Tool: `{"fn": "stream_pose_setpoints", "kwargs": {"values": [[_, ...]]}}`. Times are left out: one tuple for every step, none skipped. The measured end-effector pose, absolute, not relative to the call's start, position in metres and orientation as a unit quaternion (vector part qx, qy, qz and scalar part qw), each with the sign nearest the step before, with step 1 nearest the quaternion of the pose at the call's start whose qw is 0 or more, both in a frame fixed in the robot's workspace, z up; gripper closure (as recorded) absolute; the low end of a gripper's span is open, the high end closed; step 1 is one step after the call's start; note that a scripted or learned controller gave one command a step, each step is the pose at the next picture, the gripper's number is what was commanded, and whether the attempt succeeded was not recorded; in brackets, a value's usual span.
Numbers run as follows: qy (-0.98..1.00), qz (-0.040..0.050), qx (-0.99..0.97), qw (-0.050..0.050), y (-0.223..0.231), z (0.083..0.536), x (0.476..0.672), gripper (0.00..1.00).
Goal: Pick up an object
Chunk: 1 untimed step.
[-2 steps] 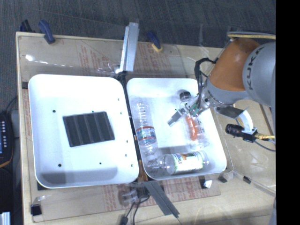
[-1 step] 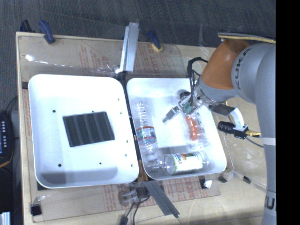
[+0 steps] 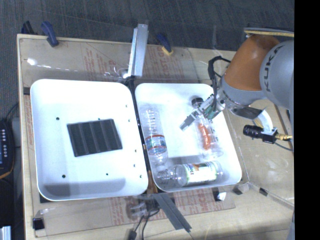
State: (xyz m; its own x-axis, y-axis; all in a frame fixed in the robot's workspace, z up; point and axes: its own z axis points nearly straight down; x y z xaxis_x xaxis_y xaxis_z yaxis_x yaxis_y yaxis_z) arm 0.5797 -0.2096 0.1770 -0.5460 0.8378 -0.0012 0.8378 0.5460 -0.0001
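Observation:
My gripper [image 3: 189, 121] hangs over the middle of the right bin [image 3: 172, 95], reaching in from the right and pointing down-left. Just right of and below it lies a small orange item in clear wrapping [image 3: 205, 136]; nothing visibly sits in the gripper. A clear water bottle with a red and blue label [image 3: 154, 136] lies along the bin's left wall. A second clear bottle with a green and white label [image 3: 196, 173] lies along the front wall. A flat black ribbed pad [image 3: 94, 136] lies in the left bin [image 3: 50, 96].
The two bins meet at a low divider wall [image 3: 137, 134]. A grey metal post [image 3: 138, 50] stands behind that joint, and blue clamps [image 3: 49, 34] hold the bench's back edge. The arm's orange band [image 3: 249, 61] looms over the right bin's far right corner.

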Motion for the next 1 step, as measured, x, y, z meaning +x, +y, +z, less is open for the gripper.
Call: {"fn": "stream_pose_setpoints", "kwargs": {"values": [[0.825, -0.0006, 0.565, 0.0, -0.2105, 0.2181, 0.6014, 0.0]]}}
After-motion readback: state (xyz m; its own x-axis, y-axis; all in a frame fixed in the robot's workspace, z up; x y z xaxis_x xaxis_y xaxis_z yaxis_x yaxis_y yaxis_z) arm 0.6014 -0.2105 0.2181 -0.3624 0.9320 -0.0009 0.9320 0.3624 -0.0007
